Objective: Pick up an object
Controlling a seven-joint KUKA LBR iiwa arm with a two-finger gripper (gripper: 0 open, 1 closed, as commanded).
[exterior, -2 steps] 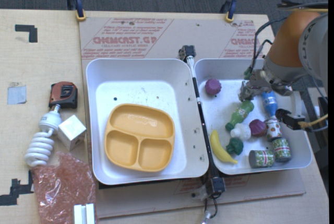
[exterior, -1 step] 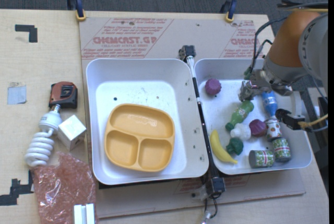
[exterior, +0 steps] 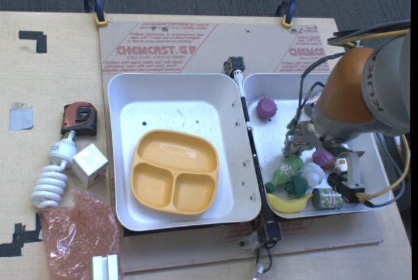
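Observation:
The right bin (exterior: 261, 86) holds a cluster of small things near its front: a green pear-like toy (exterior: 283, 172), a yellow banana (exterior: 287, 203), a dark green piece (exterior: 298, 186), a small can (exterior: 326, 198), a white cup (exterior: 313, 173) and a pink item (exterior: 322, 157). A purple ball (exterior: 266, 108) lies apart at the back left of that bin. My gripper (exterior: 297, 141) hangs low just above the green toy, under the orange-banded wrist (exterior: 346, 96), which hides part of the bin.
The left bin (exterior: 124, 161) holds a yellow divided plate (exterior: 174, 171). Left of the bins lie a tape measure (exterior: 80, 119), a spiral light bulb (exterior: 53, 174), a white cube (exterior: 90, 161) and a bag of reddish material (exterior: 78, 230). Cables trail at the right bin's right side.

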